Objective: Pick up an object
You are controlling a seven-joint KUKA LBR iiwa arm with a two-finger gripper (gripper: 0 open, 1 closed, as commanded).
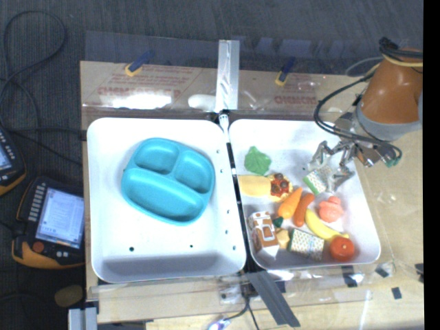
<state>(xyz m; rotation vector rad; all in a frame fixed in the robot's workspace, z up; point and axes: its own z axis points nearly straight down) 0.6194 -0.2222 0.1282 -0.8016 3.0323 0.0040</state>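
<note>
Two shallow white bins sit side by side on the surface (62, 102), and the left bin (103, 253) carries only a blue divided tray (168, 179) near its middle. The right bin (302, 133) carries the toy food: a green leafy piece (257, 161) near its far left corner, a yellow block (253, 185) against its left wall, an orange carrot (289, 202) and a red sausage-like piece (301, 210) in the middle, a banana (320, 225) beside them, a pale pink round piece (331, 209) toward the right wall, a red tomato (343, 248) in the near right corner, and a small white-and-brown box (262, 228) by the near left corner. The arm (390, 91) reaches in over the far right corner, and its jaws (331, 162) hang spread apart with nothing between them, just above a small pale wedge (315, 182) and near the pink piece. No object is picked yet; this looks like the descent before a grasp. To do it well, I would settle on one piece that stands free, such as the pale wedge or the pink piece, centre the jaws over it, turn the wrist so the fingers straddle its narrow side, and come down straight without nudging the carrot or banana. Closing too high or off-centre would likely squeeze the piece away.
</note>
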